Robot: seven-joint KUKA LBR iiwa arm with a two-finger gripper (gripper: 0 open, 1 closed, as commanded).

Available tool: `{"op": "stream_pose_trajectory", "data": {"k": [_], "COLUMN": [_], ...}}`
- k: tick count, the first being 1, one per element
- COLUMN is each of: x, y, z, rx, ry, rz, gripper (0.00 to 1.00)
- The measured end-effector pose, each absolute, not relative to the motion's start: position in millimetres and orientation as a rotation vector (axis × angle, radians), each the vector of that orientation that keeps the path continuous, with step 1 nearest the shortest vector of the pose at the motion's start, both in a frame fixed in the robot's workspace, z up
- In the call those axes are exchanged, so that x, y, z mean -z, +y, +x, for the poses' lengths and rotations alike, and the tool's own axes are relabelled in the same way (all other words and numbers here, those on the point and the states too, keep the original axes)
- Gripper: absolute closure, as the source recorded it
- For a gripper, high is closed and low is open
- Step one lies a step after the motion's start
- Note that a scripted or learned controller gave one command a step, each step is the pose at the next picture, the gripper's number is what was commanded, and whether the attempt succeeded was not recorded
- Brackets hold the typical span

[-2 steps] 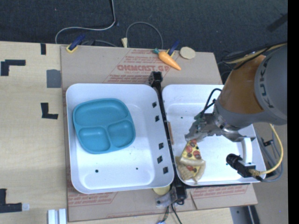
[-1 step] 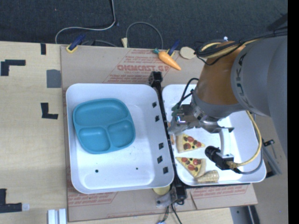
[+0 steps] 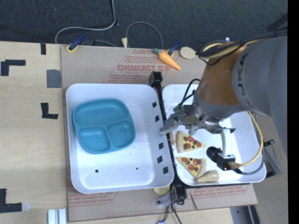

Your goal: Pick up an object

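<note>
Gripper (image 3: 171, 127) low over right bin (image 3: 243, 120), at its left wall; whether the jaws are spread or pressed together, cannot tell. Two pizza slices (image 3: 188, 143) (image 3: 192, 164) lie flat just beside it. Judged light, stiff, thin toys: pinch across crust edge.

Two white bins side by side on a cardboard sheet (image 3: 140, 66). In the left bin (image 3: 84, 176), a blue divided plate (image 3: 103, 125), toward its far-left part. In the right bin (image 3: 252, 174), two pizza slices: one (image 3: 188, 143) just under the gripper (image 3: 174, 124), the other (image 3: 193, 165) nearer, beside a small cone (image 3: 208, 176). Beyond the bins, on the cardboard, a toy carrot (image 3: 168, 59).
</note>
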State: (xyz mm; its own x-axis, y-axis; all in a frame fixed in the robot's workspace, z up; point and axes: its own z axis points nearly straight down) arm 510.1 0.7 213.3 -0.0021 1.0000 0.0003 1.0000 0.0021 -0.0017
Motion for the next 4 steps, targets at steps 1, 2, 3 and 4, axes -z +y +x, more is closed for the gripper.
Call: {"op": "stream_pose_trajectory", "data": {"k": [1,2,3,4], "x": [-184,-136,-130,-127], "y": [-40,-61,-65,-67], "z": [539.6,536.9,535.8,535.8], "rx": [-0.005,0.03,0.045,0.048], "ry": [-2.218,-2.234,-2.238,-2.235], "rz": [-2.225,-2.205,-2.203,-2.206], "gripper": [0.0,0.0,0.0,0.0]}}
